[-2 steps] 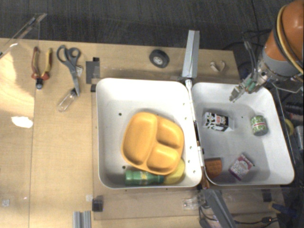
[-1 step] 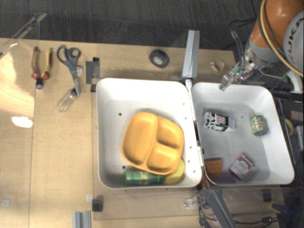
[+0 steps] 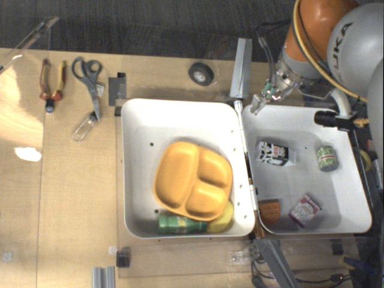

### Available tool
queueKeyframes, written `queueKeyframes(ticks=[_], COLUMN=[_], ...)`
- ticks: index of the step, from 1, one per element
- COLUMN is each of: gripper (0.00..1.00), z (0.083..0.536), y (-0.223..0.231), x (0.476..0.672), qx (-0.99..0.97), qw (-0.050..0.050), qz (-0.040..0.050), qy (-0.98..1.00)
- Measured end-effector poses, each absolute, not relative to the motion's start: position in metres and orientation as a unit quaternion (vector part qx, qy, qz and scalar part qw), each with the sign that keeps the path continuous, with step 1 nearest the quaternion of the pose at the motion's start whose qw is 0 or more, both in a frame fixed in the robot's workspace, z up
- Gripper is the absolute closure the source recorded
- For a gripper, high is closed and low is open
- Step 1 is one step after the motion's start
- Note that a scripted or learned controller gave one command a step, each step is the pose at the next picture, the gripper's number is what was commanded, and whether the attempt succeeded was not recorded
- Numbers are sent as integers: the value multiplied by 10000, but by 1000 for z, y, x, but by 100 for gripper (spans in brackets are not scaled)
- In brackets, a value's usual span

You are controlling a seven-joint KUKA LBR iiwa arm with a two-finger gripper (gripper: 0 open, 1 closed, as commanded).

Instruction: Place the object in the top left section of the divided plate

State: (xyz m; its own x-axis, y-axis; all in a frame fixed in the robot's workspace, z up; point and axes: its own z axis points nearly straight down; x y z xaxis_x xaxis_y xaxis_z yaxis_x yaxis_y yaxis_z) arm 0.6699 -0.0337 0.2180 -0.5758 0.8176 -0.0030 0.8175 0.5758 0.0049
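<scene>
Glossy yellow divided plate point(image 3: 193, 179) — smooth, rounded, three-lobed — in shallow white bin point(image 3: 144, 137).

The arm point(image 3: 354, 35) is smooth, rounded light grey casing with a glossy orange band, dark "KUKA" lettering on the grey shell and a thin yellow cable curving across it. Its small metallic end effector point(image 3: 267, 95) shows green and white details.

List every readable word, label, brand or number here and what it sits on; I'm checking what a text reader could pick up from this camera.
"KUKA": partly visible grey lettering on the arm's casing, cut by the orange cable.
Black-and-white packet: print too blurred to read.
Small green can: label too small to read.
Purple packet: unreadable.
Green bottle beneath the yellow divided plate: label unreadable.
</scene>
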Motion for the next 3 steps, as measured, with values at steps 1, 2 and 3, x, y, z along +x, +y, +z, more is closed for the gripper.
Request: queueKeyframes(ticks=[1, 2, 3], gripper=[100, 100, 100], z=[253, 239, 241], y=[-7, 35, 65], x=[670, 666, 663], qx=[4280, 4046, 3889], qw=[40, 36, 36], qz=[19, 24, 22], qy=[9038, 9145, 9213])
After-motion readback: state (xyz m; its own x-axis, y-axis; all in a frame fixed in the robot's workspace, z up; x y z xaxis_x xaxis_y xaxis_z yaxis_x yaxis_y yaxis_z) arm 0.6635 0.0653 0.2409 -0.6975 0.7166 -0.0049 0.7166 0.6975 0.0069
